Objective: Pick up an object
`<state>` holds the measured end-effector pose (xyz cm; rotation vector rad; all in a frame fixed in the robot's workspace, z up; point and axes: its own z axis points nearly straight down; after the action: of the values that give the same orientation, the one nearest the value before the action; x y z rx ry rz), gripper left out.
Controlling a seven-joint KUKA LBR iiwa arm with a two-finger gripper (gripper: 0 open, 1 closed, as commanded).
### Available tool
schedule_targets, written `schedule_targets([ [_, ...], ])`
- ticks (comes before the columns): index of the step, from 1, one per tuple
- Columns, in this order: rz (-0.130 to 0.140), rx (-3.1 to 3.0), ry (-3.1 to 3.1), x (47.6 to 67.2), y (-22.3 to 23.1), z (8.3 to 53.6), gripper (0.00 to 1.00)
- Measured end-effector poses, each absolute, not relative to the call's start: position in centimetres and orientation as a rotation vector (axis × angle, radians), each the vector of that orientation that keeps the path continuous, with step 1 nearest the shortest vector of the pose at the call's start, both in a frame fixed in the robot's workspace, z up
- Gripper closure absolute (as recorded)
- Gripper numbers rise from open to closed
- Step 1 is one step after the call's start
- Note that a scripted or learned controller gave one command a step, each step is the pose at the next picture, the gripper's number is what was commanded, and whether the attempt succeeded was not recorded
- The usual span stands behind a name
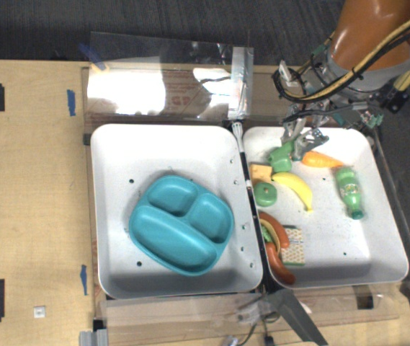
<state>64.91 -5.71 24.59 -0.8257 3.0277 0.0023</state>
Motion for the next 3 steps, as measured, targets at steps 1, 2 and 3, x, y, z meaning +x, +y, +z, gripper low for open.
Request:
schedule_targets([
  [1,-0.003,-0.822,3.013,65.2,-5.6,26.1,1.00],
  [2,-0.005,-0.818,3.004,65.4,-5.4,27.4,1.00],
  [3,-0.007,-0.813,2.993,65.6,-5.3,28.7,1.00],
])
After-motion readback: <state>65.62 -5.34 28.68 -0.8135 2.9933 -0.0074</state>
